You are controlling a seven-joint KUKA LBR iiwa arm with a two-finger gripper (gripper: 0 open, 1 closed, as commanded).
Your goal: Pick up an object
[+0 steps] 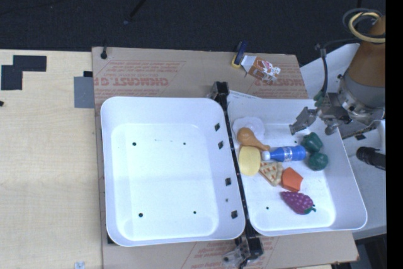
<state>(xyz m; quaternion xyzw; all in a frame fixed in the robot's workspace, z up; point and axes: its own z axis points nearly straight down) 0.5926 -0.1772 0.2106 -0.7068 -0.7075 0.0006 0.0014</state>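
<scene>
The toys lie bunched in the right bin [352, 211]: a blue bottle [286, 154] on its side in the middle, a green pepper [314, 152] touching its right end, a yellow lemon [249, 160] and a tan drumstick [250, 137] at its left, and below it a waffle [271, 172], an orange block [291, 179] and purple grapes [298, 201]. The tool [318, 118] hangs just above the pepper with its fingers spread apart and nothing between them. The left bin [126, 113] sits alongside on the worktop [44, 186].
</scene>
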